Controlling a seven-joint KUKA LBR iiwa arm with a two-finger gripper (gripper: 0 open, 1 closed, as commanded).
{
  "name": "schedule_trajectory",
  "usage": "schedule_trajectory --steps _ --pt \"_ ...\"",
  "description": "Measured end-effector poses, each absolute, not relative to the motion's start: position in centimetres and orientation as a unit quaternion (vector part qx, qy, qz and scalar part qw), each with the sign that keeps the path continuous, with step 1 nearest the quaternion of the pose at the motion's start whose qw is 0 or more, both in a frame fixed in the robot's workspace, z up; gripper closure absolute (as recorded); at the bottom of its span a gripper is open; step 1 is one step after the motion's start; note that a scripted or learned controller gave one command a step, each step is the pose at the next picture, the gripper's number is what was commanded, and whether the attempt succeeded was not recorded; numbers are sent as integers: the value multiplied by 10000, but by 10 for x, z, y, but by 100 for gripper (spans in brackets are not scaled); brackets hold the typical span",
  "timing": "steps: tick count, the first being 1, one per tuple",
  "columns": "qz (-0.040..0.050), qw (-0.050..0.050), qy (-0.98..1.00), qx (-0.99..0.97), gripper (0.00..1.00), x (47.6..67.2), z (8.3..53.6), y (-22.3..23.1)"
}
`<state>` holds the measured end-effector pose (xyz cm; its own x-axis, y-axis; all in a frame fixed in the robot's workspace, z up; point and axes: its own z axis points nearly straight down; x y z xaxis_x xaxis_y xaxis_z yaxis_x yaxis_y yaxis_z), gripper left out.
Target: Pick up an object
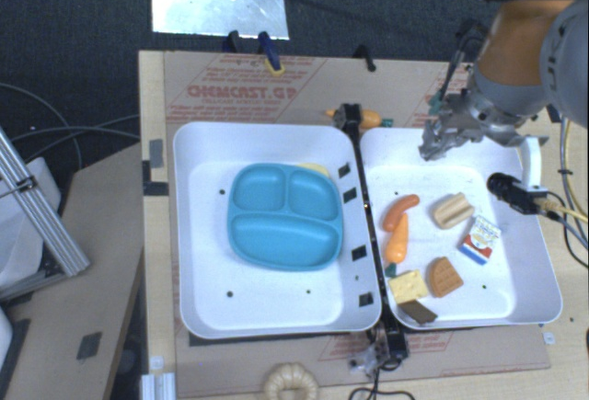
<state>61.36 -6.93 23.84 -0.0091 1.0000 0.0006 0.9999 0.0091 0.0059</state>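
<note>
- Left bin (198, 205), shallow white plastic: carries a light-blue sectioned plastic tray (283, 214), lying flat, with a sliver of something yellow showing past its far rim. Nothing here looks like the likely pick.
- Right bin (525, 297), same white make, just beside the first: all the small pieces lie here.
- Orange-red toy sausage (401, 208) and orange toy carrot (397, 242) lie near the dividing wall, touching or nearly so; the carrot's long axis runs near-to-far, the sausage slants across it.
- Yellow cheese-like wedge (407, 285) with a dark brown block (418, 312) at the near rim; a brown toast-shaped piece (444, 277) just beside them.
- Tan bread-roll piece (451, 210) mid-bin, long axis slanting; a small red, white and blue carton (480, 238) to its right.
- Grey arm's jaws (435, 146) hang over the far part of the right bin; nothing visible between them, and I cannot tell how far apart they stand.
- Judgement: every candidate lies toward the near side from the jaws; the sausage and roll are closest, almost straight nearward.
</note>
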Motion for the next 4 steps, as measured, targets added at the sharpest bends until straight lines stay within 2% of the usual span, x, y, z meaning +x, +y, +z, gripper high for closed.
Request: schedule_trajectory --steps 1,2,3,4 --pt "13 18 7091 7051 100 635 228 -62" --pt "5 9 7094 7048 100 638 218 -46" --pt "9 10 7074 7068 100 628 233 -52" --pt "11 17 7086 7056 100 639 234 -55"
